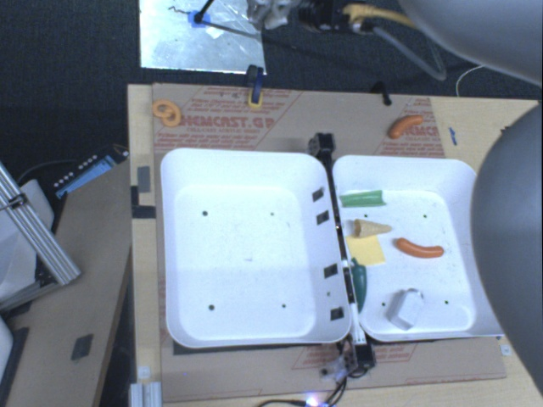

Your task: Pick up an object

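The right bin (pixel 450 185) holds several small items: a green block (pixel 362 198), a tan cone (pixel 371 228), a yellow square (pixel 365 250), an orange sausage (pixel 420 248), a dark green pepper (pixel 359 282) and a grey-white block (pixel 405 308). My gripper (pixel 271 2) hangs high at the top of the camera view, well beyond the far edge of the bench and far from both bins. Nothing is visible in its grasp. The grey arm (pixel 509 253) bulks across the right side and hides the right bin's outer edge.
The left bin (pixel 246 164) sits beside the right one, with black clips along the shared wall. On the cardboard behind the bins lie a second orange sausage (pixel 405 126), a pretzel (pixel 167 113) and a yellow-blue clamp (pixel 254 87). A shiny sheet (pixel 182 24) lies at the back.
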